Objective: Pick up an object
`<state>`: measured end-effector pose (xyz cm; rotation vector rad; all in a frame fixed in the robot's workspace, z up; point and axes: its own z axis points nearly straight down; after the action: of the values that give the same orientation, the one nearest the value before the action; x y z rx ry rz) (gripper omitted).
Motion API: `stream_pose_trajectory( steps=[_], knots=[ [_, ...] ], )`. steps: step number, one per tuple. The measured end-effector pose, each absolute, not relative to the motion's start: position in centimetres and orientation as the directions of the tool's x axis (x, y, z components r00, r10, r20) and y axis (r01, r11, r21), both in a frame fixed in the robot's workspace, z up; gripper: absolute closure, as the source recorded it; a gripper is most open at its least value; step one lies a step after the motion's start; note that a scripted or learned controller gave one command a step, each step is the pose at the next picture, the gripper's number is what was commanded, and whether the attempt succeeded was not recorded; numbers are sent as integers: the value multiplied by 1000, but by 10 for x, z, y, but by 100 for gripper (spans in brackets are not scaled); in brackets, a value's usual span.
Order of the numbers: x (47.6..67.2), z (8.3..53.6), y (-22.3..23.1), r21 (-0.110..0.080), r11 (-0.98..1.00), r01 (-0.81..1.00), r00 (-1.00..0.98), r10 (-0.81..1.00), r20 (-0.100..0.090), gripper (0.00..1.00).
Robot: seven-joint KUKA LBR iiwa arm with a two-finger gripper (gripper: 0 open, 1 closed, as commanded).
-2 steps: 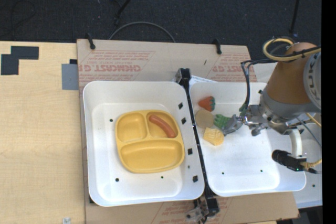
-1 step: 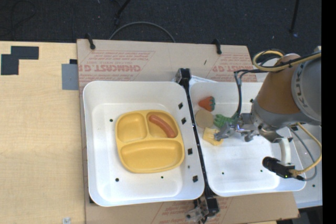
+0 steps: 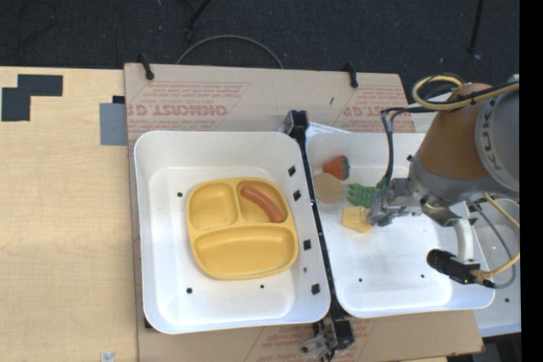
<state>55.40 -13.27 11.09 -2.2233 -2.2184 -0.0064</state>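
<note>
Right now the gripper (image 3: 379, 212) sits low in the right bin (image 3: 399, 284), cannot tell its finger state. Yellow block (image 3: 356, 220) lies just left of it, touching or nearly; green item (image 3: 363, 195) just above-left, red piece (image 3: 337, 167) farther.
</note>
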Motion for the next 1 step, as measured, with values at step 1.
stream_pose_trajectory(
  steps=[1],
  knots=[
    [550, 171, -128, 2, 1, 1000, -1, 1000, 0, 100]
  ],
)
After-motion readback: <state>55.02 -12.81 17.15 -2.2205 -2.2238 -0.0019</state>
